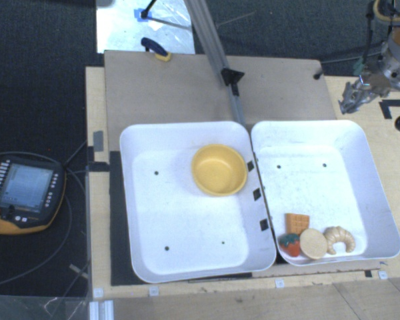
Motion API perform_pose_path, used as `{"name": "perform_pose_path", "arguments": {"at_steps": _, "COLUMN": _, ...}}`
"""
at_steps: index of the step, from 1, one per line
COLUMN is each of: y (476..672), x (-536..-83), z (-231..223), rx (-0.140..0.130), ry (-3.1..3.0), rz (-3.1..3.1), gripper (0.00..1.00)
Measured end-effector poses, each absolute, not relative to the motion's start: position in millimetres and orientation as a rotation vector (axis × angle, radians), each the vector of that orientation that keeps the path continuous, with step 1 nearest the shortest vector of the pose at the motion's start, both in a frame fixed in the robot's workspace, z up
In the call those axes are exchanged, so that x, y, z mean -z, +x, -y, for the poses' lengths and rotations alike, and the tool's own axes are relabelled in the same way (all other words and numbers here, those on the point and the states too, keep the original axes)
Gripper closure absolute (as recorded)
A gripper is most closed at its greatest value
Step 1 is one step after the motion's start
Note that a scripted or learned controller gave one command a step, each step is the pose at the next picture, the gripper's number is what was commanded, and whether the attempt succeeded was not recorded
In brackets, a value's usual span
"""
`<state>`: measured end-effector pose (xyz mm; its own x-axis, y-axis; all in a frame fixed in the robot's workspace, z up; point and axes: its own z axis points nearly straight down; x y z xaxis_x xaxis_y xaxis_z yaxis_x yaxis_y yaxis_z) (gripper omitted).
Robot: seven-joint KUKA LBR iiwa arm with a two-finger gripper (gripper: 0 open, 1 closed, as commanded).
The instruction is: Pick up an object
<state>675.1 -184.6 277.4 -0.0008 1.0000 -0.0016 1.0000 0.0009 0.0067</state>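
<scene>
A yellow bowl (219, 169) sits upright in the left bin (147, 245), near its back right corner. In the right bin (380, 199), at the front, lie an orange waffle-like square (297, 222), a round beige disc (313, 244), a croissant (341, 239) and a small red and green piece (291, 245), all crowded together. My gripper (353, 99) hangs at the far right, above the bench behind the right bin's back right corner, well away from all the objects. Nothing is visible between its fingers.
A metal pole (210, 35) slants across the back of the bench, ending at a black clamp (232, 77). A teach pendant (23, 192) lies on the floor to the left. A yellow and blue clip (155, 49) rests at the board's back edge.
</scene>
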Motion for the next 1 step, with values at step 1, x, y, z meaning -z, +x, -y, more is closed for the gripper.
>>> {"name": "perform_pose_path", "arguments": {"at_steps": 1, "y": 658.7, "x": -261.9, "z": 132.6, "rx": -0.001, "ry": 2.217, "rz": -2.227, "gripper": 1.0}}
